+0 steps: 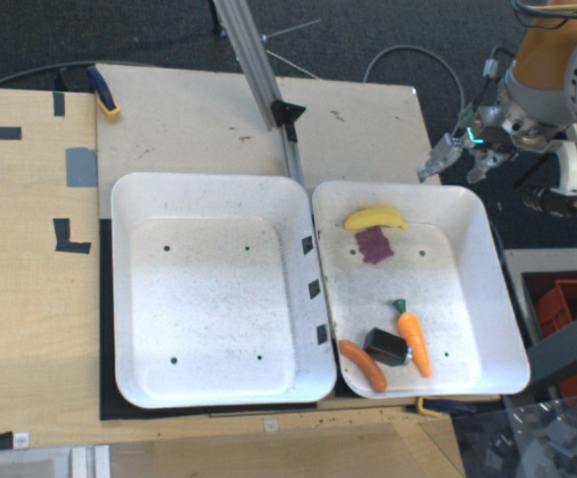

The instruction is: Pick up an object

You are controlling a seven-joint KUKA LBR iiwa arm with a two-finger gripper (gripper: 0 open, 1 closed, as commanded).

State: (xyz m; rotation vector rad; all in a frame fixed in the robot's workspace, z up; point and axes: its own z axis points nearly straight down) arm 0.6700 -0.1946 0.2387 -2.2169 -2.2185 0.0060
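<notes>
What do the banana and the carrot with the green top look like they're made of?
Banana: probably moulded plastic, a toy, judging by its even yellow and smooth surface. Carrot: likely the same, uniform orange with a solid green stub. Neither is certain at this resolution.

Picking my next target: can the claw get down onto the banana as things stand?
Probably yes. The claw hangs above the right bin's far corner, and the banana lies uncovered near the far wall, a purple piece just beside it.

Grey arm [552,43], orange band
</notes>
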